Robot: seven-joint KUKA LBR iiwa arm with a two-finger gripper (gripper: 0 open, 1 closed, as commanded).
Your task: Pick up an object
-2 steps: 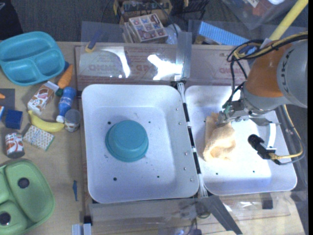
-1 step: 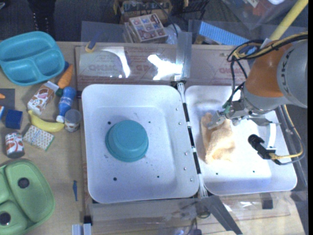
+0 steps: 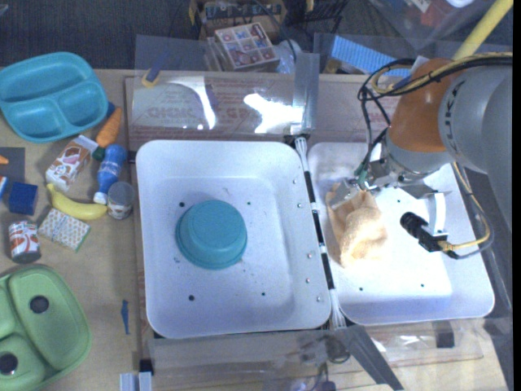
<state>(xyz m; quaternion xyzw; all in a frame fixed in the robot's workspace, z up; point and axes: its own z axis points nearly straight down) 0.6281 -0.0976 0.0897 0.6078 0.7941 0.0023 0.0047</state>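
A pale tan, lumpy soft object (image 3: 356,225) lies in the left half of the right bin (image 3: 423,296). A teal bowl (image 3: 212,233) sits upside down in the middle of the left bin (image 3: 163,169). The grey arm with its orange band (image 3: 419,116) reaches in from the right. My gripper (image 3: 359,181) is low over the right bin's back left part, right at the upper edge of the tan object. The wrist hides the gripper's tips.
Black cables loop from the arm over the right bin's right side (image 3: 440,239). Left of the bins the bench holds a blue tray (image 3: 53,92), a banana (image 3: 75,204), small bottles, cartons and a green tray (image 3: 37,324).
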